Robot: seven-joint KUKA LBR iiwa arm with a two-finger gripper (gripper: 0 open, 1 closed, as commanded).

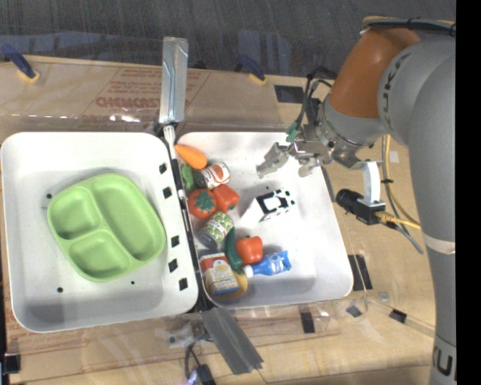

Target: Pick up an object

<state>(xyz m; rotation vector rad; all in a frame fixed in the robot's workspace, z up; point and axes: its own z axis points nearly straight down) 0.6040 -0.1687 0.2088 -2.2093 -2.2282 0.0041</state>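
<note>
Several small toys crowded along right white bin [321,239] wall; two-finger gripper [293,160] spread, empty, above black-and-white cube [275,203]: risks closing on air.

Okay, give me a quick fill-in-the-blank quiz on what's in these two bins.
1. The green tray lies in the ____ bin.
2. The tray has ____ compartments.
3. The black-and-white cube lies in the ____ bin.
4. The carrot lies near the divider, at the ____ end of the toy row.

Missing words: left; three; right; far
</note>
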